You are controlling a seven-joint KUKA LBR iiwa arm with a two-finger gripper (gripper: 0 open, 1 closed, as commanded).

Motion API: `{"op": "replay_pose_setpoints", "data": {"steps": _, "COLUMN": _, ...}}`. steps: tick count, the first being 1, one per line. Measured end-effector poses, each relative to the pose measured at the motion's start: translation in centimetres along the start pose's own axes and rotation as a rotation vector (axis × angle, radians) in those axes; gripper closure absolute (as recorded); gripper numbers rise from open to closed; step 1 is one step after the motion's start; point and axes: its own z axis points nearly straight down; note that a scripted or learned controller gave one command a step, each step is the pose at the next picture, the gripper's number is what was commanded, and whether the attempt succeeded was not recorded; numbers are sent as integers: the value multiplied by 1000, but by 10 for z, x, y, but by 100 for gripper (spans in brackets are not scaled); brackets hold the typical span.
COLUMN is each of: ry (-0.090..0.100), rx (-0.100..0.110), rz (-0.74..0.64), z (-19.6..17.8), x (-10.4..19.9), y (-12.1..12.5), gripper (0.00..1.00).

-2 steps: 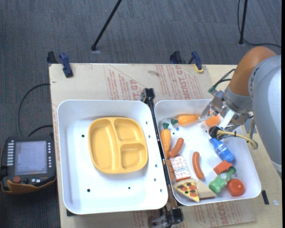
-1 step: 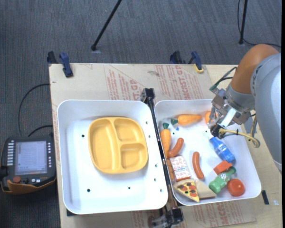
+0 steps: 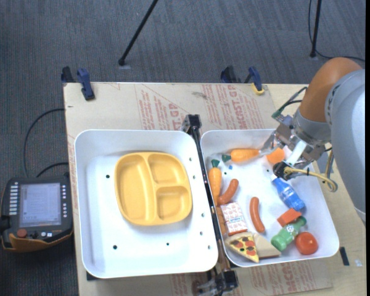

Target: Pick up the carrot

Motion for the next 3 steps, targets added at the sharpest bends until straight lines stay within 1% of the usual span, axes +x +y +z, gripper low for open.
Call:
{"op": "replay_pose_setpoints", "data": {"steps": 1, "ry": 0, "rx": 1, "rz": -2, "z": -10, "x": 0, "y": 0, "gripper": 100}}
{"op": "replay_pose_setpoints", "data": {"steps": 2, "ry": -1, "rx": 2, "rz": -3, "z": -10, "x": 0, "y": 0, "gripper": 0}}
{"op": "replay_pose_setpoints", "data": {"steps": 3, "ry": 2, "rx": -2, "rz": 129, "z": 20, "x": -11, "y": -8, "gripper": 0}}
